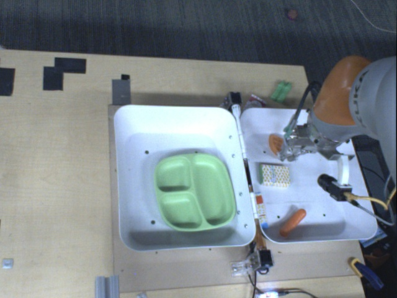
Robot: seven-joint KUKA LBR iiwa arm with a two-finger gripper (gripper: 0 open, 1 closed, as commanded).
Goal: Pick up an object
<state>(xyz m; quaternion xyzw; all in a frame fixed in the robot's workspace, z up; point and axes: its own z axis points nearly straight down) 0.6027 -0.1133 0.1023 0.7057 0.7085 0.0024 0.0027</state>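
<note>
Objects lie in 2 bins on the counter (62,185): the left bin (133,166) holds a green tray (193,190) mid-floor with bare floor all round; the right bin (356,225) holds a patterned card (275,175), a sausage (292,222) by its near wall, and an orange piece (275,143) just beside the tool (293,149), whose grip I cannot tell.

A single fixed camera looks down from above the bench (56,185) at a slant, far enough back to take in both white bins whole. The left bin (127,166) sits near the frame's middle and the right bin (353,225) toward its right side. A strip of dark floor (186,17) runs beyond the bench's far edge. The arm (356,98) enters from the right.
</note>
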